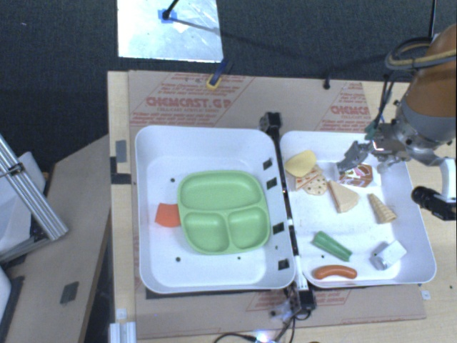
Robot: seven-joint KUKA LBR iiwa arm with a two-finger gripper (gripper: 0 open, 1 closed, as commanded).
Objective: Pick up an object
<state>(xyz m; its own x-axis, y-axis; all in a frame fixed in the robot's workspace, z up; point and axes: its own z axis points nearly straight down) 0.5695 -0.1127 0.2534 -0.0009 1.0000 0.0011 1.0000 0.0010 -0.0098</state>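
Gripper [355,156], finger state indiscernible, hung at frame right over the right white bin [421,263] above a round brown-and-white toy [362,175]; a square, centred descent would likely serve best.

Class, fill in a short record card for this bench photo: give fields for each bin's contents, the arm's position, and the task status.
left bin: white shallow bin holding a green three-compartment plastic plate and a small orange flat block
right bin: white shallow bin holding toy food, including a yellow rounded piece, a green stick and an orange-red sausage
arm position: end effector over the right bin's upper part
task status: nothing visibly held
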